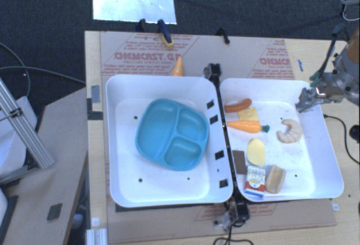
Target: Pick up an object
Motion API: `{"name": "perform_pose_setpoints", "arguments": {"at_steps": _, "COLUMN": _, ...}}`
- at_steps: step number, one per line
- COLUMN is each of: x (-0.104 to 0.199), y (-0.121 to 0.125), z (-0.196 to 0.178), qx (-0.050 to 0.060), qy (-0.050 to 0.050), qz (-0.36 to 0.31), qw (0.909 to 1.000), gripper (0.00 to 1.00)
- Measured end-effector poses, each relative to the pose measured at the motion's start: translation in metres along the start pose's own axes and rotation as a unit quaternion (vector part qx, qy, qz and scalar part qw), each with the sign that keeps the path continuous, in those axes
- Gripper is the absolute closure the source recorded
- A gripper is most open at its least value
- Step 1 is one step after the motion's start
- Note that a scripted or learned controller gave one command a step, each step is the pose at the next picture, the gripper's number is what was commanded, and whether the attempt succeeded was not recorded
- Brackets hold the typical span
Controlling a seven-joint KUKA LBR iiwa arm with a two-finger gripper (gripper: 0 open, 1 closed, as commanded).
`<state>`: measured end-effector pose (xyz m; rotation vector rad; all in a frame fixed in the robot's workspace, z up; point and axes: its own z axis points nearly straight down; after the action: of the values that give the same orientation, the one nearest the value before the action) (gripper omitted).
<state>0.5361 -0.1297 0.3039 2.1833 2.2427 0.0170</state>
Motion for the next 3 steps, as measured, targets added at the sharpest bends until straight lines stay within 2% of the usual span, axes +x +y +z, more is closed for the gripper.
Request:
{"name": "perform_pose_setpoints", "arguments": {"at_steps": 1, "x": 0.024, "y": -0.05, "z": -0.02, "qx": 0.007, "qy": 0.001, "qz": 0.01, "qw": 0.9999, "gripper": 1.0}}
{"name": "perform_pose_setpoints", "arguments": {"at_steps": 2, "x": 0.024, "y": -0.047, "z": -0.029, "qx": 0.005, "qy": 0.0, "qz": 0.008, "qw": 1.0, "gripper": 1.0}}
{"name": "perform_pose_setpoints", "arguments": {"at_steps": 3, "x": -0.001, "y": -0.05, "z": 0.025, "qx": 0.009, "qy": 0.0, "qz": 0.014, "qw": 0.9999, "gripper": 1.0}}
